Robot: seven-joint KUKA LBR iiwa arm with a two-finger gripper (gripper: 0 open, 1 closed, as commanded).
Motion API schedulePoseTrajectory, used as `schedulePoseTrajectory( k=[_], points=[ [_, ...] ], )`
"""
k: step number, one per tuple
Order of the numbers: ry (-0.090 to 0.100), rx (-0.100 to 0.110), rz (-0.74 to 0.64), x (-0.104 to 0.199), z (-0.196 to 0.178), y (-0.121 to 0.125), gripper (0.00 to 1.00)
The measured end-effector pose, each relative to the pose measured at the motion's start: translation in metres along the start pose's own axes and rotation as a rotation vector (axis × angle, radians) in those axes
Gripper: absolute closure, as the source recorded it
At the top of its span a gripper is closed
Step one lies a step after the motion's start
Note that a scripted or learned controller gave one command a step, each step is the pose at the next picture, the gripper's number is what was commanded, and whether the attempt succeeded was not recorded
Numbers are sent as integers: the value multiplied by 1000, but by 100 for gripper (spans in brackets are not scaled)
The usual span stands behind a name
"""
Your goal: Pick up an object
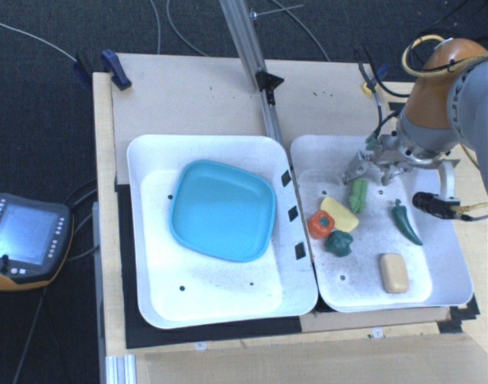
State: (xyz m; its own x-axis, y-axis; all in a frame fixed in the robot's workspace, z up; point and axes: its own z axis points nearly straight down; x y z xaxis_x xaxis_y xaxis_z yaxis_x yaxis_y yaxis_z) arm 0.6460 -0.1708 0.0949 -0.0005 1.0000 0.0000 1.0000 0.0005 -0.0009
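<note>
My gripper (370,173) hangs over the back of the right bin (444,282), its fingers spread open with nothing held between them. Just below it lies a light green cucumber-shaped piece (358,196), whose upper end is close to the left finger. A yellow piece (340,214), a red-orange pepper (320,225) and a dark green broccoli-like piece (338,244) cluster to the lower left. A dark green chili (406,222) lies to the right, and a beige block (394,272) sits near the front.
The left bin (148,214) holds a large blue plate (222,210). A metal pole (246,30) slants down to the seam between the bins. A black cable plug (433,204) hangs from the arm over the right bin's right side.
</note>
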Motion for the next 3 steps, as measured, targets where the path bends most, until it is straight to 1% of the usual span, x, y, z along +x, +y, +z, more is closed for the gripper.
schedulePoseTrajectory(
  k=[1,2,3],
  points=[
    [-1,-3,0,0,-12,1,100],
    [-1,-5,0,-5,-56,2,100],
    [-1,-6,-1,5,-106,6,100]
  ],
)
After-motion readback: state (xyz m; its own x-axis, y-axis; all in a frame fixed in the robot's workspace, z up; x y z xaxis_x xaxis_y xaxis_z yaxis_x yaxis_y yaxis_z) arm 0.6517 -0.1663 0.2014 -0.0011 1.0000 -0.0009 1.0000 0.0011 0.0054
